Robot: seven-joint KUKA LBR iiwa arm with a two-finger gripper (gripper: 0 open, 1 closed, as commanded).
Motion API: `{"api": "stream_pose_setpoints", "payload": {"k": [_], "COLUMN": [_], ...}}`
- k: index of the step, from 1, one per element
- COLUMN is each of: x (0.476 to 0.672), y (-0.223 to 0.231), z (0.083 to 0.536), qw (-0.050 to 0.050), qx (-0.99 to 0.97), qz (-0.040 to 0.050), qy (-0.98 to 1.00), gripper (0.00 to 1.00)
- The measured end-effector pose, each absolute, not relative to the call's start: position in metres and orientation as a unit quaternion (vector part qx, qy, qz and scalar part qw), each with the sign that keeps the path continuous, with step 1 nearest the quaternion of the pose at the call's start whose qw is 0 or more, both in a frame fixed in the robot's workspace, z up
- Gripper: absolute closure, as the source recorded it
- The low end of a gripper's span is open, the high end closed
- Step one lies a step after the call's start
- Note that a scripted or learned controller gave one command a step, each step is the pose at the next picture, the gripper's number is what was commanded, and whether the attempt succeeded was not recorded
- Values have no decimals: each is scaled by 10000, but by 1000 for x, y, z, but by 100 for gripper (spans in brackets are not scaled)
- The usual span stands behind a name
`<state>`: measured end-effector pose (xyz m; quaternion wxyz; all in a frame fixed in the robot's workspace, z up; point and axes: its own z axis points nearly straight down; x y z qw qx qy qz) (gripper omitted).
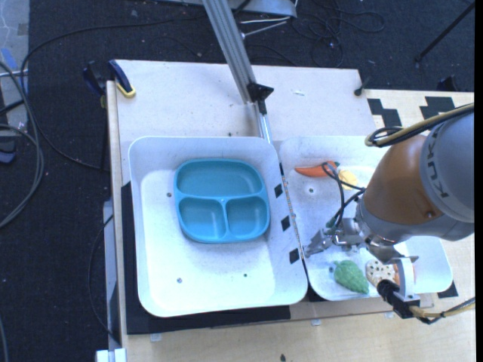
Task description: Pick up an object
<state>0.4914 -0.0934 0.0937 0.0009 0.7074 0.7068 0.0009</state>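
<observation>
Crosswise, long axis left-right, orange carrot (311, 170) lies; gripper (321, 241) fingers apart, unladen

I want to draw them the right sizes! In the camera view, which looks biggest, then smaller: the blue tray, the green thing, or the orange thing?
Biggest to smallest, as they look in the camera view:
1. Blue tray, by far the biggest.
2. Green thing and orange thing: too alike to rank. The orange one is longer and thinner, the green one rounder, and the arm may hide part of each.

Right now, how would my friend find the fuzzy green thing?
Look in the right white bin, under the robot's arm. Near its front edge, just below the gripper, lies the green lump. It's the only green thing there; the carrot farther back is orange.
</observation>
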Motion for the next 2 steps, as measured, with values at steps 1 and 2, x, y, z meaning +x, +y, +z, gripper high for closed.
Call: {"api": "stream_pose_setpoints", "payload": {"k": [1, 2], "x": [493, 496], "y": [-94, -97], "z": [105, 148], "qw": [37, 16], "qx": [7082, 7067], "qz": [20, 9], "qy": [7060, 7075], "gripper": [100, 100]}}
